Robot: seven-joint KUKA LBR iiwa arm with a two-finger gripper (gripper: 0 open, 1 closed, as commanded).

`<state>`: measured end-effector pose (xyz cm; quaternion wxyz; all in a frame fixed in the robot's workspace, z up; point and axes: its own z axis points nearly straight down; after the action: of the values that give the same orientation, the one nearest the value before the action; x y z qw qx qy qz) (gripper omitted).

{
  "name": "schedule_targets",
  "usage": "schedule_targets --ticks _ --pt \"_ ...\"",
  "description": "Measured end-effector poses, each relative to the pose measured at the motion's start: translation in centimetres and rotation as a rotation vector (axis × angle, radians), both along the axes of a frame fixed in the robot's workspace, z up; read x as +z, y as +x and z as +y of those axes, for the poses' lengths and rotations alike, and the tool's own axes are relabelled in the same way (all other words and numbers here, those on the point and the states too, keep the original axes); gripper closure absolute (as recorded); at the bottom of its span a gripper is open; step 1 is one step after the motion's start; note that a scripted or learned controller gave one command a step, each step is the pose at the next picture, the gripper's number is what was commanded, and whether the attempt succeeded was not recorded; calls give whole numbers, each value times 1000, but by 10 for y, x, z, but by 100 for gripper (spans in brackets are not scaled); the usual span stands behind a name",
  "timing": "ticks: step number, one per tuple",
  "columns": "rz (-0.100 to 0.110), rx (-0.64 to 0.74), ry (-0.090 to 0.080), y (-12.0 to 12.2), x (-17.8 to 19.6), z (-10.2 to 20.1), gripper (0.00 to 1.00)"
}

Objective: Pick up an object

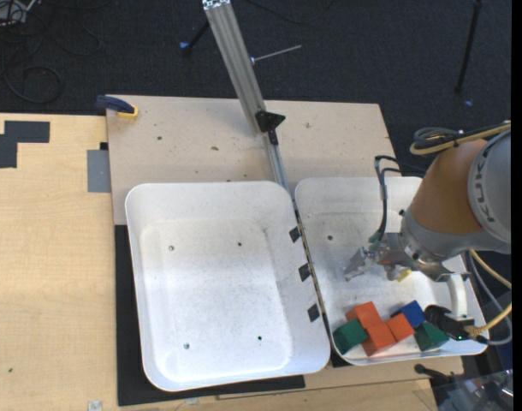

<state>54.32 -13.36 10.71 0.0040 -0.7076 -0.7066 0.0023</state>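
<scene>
Left bin point(150, 229): smooth white plastic, shallow, rounded corners, a few dark specks on the floor. Right bin point(329, 204): same kind, holding blocks point(382, 325) at the near end, matte cubes in orange, green and blue, packed close together. Metal gripper point(357, 266) low over the right bin's middle, a little far of the blocks, apart from them. Fingers open or closed: cannot tell.
</scene>
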Motion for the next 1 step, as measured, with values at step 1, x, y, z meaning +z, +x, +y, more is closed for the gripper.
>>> schedule_targets --ticks 1 --pt "-4 -9 -1 1 12 -2 100"
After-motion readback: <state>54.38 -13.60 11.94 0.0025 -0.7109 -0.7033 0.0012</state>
